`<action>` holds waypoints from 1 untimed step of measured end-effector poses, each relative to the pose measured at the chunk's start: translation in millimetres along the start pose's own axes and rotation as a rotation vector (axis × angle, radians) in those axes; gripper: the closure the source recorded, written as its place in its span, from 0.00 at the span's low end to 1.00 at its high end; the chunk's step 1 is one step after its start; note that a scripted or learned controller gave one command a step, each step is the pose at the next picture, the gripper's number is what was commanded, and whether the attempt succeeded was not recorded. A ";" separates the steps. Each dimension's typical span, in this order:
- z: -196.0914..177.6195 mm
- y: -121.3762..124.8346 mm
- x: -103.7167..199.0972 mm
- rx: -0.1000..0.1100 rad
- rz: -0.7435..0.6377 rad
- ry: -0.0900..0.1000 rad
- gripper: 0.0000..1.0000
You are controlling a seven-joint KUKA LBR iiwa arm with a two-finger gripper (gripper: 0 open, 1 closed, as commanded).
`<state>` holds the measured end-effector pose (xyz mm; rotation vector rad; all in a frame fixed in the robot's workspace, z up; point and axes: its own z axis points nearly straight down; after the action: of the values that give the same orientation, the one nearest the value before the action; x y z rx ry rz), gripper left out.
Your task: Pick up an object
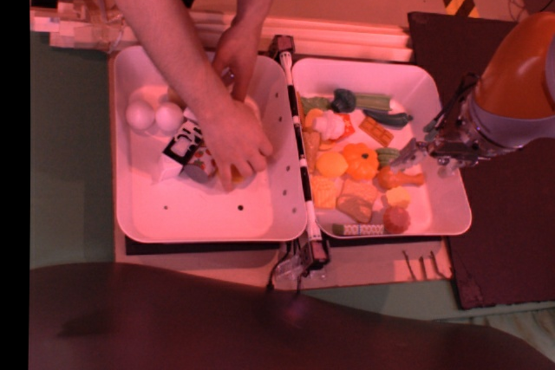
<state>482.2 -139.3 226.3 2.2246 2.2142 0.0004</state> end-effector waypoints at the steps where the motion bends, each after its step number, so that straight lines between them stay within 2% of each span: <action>1: 0.0 0.0 0.0 0.000 0.000 0.000 0.00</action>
<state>482.2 -139.3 226.3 2.2245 2.2142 0.0005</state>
